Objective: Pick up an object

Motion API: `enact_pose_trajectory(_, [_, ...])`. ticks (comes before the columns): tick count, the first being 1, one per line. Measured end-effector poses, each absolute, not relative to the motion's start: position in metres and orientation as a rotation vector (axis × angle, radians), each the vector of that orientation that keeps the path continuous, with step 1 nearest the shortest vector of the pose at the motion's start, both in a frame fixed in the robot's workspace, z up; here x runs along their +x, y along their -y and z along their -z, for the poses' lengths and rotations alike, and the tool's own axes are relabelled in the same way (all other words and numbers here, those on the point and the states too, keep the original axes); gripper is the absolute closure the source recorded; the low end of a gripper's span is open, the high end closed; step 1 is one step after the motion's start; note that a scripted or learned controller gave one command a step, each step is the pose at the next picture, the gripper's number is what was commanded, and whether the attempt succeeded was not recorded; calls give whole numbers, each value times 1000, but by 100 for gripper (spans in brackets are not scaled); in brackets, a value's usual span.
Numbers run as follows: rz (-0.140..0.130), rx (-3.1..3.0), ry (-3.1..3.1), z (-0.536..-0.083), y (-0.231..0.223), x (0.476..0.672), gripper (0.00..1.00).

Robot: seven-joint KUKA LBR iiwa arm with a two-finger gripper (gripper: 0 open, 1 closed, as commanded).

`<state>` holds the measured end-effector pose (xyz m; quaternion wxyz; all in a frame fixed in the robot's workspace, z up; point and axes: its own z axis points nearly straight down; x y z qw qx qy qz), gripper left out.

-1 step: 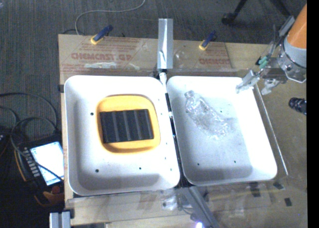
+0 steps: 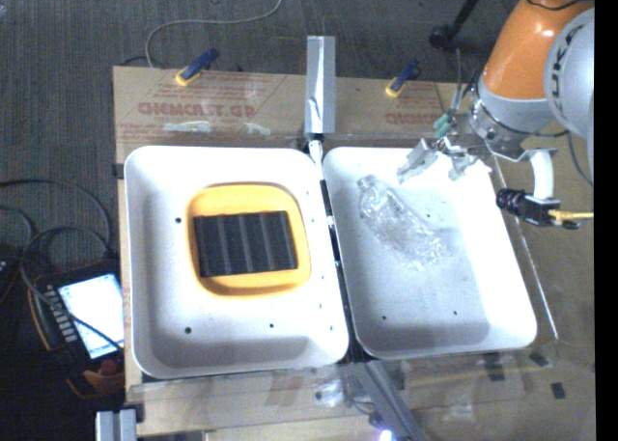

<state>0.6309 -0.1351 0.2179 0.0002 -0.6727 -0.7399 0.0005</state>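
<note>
We see the arm (image 2: 541, 53) coming in at the upper right of the frame, orange band above the wrist. The gripper (image 2: 436, 159) sits over the upper edge of the right bin (image 2: 502, 323), fingers spread apart with nothing between them. So open, not gripping anything.

Candidate objects:
- A clear crumpled plastic bottle (image 2: 401, 222) lies in the right bin, upper-middle part, running diagonally from upper left to lower right. It is just below and left of the gripper, apart from it.
- A yellow tray with a dark ribbed insert (image 2: 249, 241) lies flat in the left bin (image 2: 154, 333), roughly centred.

Around the bins we see brown cardboard (image 2: 208, 116) under their top edges, with two blue-and-yellow clamps (image 2: 196, 67) on it. A metal bar (image 2: 320, 87) stands at top centre between the bins. A handheld pendant with a lit screen (image 2: 82, 309) sits at the lower left of the frame on the dark floor.
</note>
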Motion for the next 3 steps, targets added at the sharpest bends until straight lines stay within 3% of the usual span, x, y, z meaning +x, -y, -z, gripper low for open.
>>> enact_pose_trajectory(1, [2,-2069,2367,-96,118,634,0])
enact_pose_trajectory(2, [4,-2067,2367,-104,117,633,100])
enact_pose_trajectory(3, [0,-2000,2424,-196,66,669,100])
